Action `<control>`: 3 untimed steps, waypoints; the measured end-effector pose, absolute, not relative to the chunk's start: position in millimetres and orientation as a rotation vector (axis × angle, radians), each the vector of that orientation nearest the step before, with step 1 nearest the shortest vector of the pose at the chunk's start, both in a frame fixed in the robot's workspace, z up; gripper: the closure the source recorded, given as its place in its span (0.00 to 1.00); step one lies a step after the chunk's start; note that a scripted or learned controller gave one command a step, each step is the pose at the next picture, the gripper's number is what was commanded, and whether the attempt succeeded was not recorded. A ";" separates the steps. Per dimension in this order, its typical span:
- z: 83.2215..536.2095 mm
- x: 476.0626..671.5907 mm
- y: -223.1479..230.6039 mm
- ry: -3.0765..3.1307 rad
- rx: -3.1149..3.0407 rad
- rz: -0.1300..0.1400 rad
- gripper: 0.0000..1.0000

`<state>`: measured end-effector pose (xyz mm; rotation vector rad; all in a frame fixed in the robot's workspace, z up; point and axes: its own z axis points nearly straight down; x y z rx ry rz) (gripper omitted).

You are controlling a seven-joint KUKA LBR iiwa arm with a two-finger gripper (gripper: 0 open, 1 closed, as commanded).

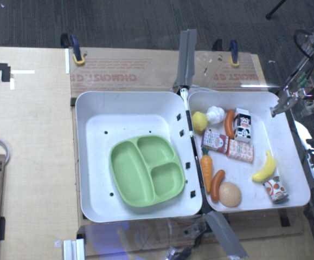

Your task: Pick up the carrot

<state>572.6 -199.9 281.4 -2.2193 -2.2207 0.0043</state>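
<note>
The carrot (206,170), orange with a small green top, lies lengthwise by the left wall of the right bin (292,145), its top pointing to the far side. A red-orange sausage (217,183) lies right beside it, and a pink snack packet (215,141) sits just beyond its top. My gripper (279,108) hangs over the right bin's far right corner, well away from the carrot and above the bin's rim. Nothing can be seen held in it.
The right bin also holds a lemon (199,121), a white bulb (215,114), a second sausage (230,123), a milk carton (243,125), a banana (265,168), a brown egg-shaped item (230,194) and a small carton (276,190). A green divided plate (146,170) lies in the left bin (91,145).
</note>
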 end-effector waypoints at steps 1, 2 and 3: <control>115.3 590.2 -99.4 -2.271 -2.195 -0.018 0.00; 96.3 521.5 -138.7 -1.810 -2.573 -0.010 0.00; 91.6 630.9 -168.7 -1.572 -2.720 0.004 0.00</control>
